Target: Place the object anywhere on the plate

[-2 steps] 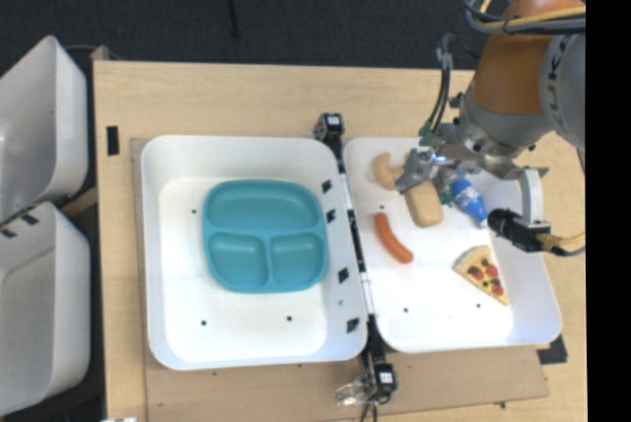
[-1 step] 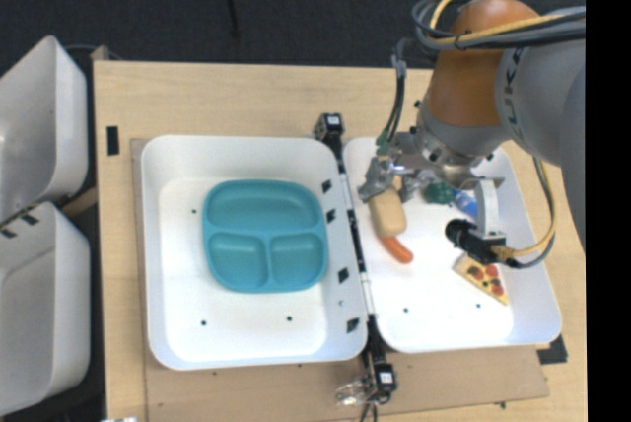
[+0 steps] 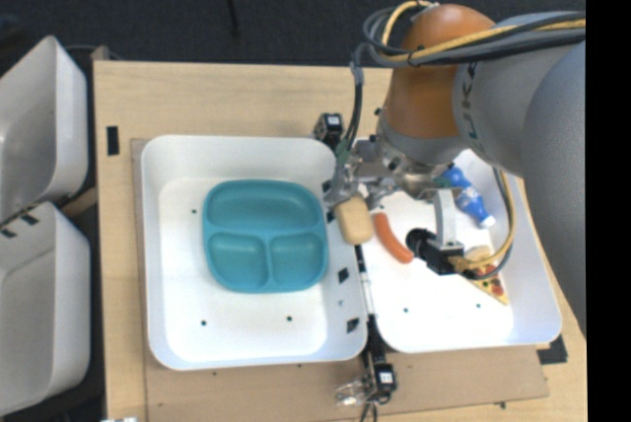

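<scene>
The task's thing, a tan, rounded bread-like lump (image 3: 354,223), sits right at the lower end of the gripper (image 3: 357,191), over the raised seam where the left white bin (image 3: 177,331) meets the right white bin (image 3: 444,326); it is just beside the teal plastic plate with three compartments (image 3: 264,213), not yet on it. The metal of the wrist covers the contact, so I cannot tell whether the gripper is clamped on the lump or merely resting against it; that is the main worry.

If the hold is shallow or off-centre, the lump could slip out as the arm carries it leftward and land on the seam, or roll back into the right bin beside the orange sausage-shaped piece (image 3: 394,241); a rounded thing of this sort probably rolls easily. If it is let go too soon, it may strike the plate's near rim and bounce onto the bare bin floor; the plate looks light and loose, so a low pass could also nudge it aside. A release over the middle of the plate seems the safest course.
</scene>
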`<state>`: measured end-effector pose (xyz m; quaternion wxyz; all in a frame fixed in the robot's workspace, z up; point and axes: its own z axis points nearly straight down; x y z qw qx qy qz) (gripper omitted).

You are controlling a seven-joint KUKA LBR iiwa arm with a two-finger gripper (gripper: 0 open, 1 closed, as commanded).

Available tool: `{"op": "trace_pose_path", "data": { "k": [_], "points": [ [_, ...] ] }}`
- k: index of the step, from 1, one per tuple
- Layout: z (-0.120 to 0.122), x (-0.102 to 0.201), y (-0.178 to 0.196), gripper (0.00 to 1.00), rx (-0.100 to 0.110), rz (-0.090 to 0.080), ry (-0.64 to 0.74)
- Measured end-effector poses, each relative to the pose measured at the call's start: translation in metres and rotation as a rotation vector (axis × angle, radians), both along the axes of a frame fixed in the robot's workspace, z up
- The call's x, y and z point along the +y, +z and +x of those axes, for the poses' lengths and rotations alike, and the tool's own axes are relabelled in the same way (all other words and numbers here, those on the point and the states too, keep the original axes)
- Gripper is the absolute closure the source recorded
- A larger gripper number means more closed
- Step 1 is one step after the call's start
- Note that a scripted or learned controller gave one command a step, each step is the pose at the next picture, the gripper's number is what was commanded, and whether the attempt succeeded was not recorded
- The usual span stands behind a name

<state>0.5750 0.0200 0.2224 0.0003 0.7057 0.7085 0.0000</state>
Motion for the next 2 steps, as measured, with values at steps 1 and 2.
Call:
{"op": "trace_pose_path", "data": {
  "k": [1,2],
  "points": [
    [-0.009,0.049,0.017,1.0,-0.001,0.001,0.002],
    [-0.014,0.105,0.026,1.0,0.0,0.002,0.005]
  ]
}}
